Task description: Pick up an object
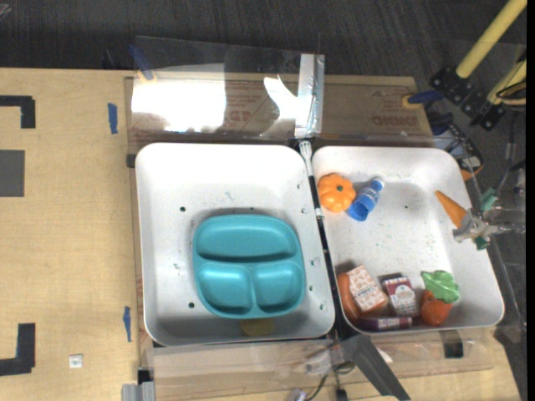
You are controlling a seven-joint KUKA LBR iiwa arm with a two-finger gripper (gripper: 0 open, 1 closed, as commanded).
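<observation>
We take the right bin point(410, 224) as landmark. The tool point(478, 228) sits at its right rim; whether it stands apart or together we cannot tell. Pumpkin point(336, 193) and bottle point(365, 200) touch at its upper left, so a grasp there may nudge both.

No text can be read with certainty. The brown cardboard panel point(368, 111) at the upper middle of the frame, behind the two bins, carries faint reddish print, too blurred to make out. Two small packets point(365, 286) at the lower edge of the right bin point(418, 224) bear labels, but their lettering is too small to read.
</observation>
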